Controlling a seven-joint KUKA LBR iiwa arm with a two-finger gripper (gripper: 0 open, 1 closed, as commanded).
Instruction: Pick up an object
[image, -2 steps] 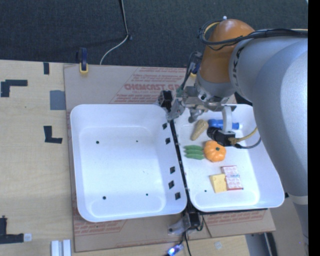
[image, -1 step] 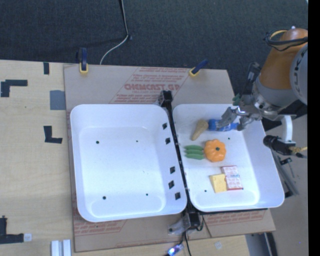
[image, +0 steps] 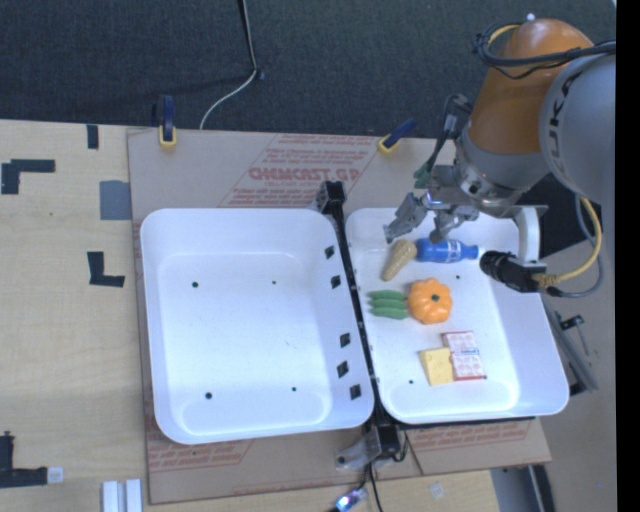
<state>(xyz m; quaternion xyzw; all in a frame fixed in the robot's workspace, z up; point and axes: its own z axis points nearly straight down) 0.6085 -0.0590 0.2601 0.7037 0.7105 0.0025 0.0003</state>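
pincer (image: 420, 218) above right bin, corn cob (image: 398, 260) just below it

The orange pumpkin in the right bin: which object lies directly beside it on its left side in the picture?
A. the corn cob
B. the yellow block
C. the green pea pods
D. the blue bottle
C: the green pea pods lie against the left side of the orange pumpkin in the right bin, while the blue bottle and corn cob lie above it and the yellow block below.
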